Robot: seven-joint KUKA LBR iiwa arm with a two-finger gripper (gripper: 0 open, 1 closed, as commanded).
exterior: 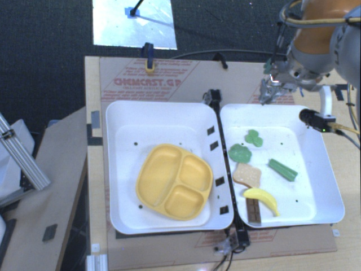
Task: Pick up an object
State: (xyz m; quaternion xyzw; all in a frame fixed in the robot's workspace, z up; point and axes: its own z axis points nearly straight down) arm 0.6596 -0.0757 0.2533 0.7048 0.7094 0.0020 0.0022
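Note:
My gripper (pixel 269 93) hangs over the far rim of the right bin (pixel 327 168), above its back left corner, with nothing seen between its fingers. Below it in that bin lie two green leafy pieces (pixel 253 138) (pixel 240 152), a green stick (pixel 282 169), a tan bread slice (pixel 247 175), a yellow banana (pixel 263 199) and a brown bar (pixel 253 210). All these lie nearer the camera than the gripper.
The left bin (pixel 121 151) holds a yellow divided plate (pixel 175 180). A black clip divider (pixel 217 134) runs between the bins. A blue and yellow clamp (pixel 149 57) stands on the board behind, and a shiny metal sheet (pixel 133 16) lies beyond.

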